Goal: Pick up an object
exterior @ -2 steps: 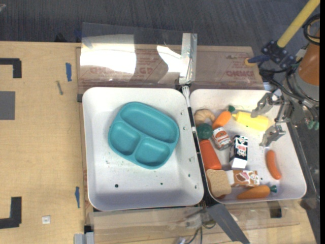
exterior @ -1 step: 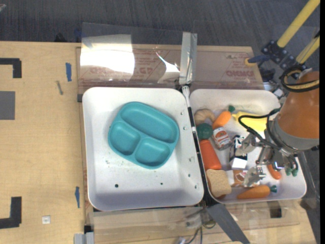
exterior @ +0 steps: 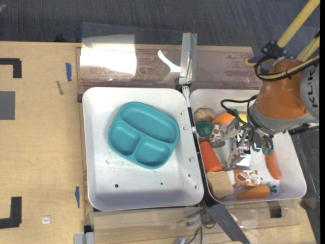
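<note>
With the gripper [exterior: 242, 149] low in the right bin [exterior: 297, 187] amid crowded toy food, finger state can't be told, so it could snag the w/ neighbours-packed carrot [exterior: 253, 192] or miss.

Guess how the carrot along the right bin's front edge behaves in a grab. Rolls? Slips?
The carrot looks like a smooth toy, tapered and rounded, so it would probably roll or pivot if nudged off-centre. Its glossy skin may slip between fingers. It lies against the bin's front wall beside the bread slice, which likely limits rolling but crowds a grasp by the gripper.
</note>
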Robot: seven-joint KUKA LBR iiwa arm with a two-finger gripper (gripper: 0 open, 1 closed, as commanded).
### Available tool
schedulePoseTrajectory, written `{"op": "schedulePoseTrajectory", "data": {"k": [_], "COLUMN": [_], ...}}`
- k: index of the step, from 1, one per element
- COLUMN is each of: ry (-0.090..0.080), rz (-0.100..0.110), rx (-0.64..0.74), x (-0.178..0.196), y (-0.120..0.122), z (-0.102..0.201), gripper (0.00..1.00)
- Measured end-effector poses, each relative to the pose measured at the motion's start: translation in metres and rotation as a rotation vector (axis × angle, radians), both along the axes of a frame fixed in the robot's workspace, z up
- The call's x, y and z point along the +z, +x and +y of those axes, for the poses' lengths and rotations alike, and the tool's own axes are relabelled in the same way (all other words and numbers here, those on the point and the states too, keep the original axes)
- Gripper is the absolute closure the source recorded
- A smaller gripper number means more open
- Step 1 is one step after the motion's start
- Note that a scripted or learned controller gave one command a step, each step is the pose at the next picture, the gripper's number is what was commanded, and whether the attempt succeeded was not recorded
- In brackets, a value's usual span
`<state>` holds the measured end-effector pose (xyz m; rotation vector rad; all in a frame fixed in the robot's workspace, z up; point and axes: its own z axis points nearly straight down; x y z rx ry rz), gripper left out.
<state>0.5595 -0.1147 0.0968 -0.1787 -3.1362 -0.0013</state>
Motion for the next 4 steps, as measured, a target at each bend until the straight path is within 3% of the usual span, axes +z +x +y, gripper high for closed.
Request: {"op": "schedulePoseTrajectory", "data": {"k": [1,2,3,4], "ry": [0.000,-0.002,-0.008,-0.008], "rz": [0.001,-0.013,-0.056,-0.054], "rx": [-0.178,-0.122,0.027,0.082], "x": [0.023,-0.008,0.000,-0.001], "y": [0.080,0.027,-0.058,-0.063], "z": [-0.033,-0.029,-0.028,-0.019], "gripper": [0.00,0.00,0.00,0.00]}}
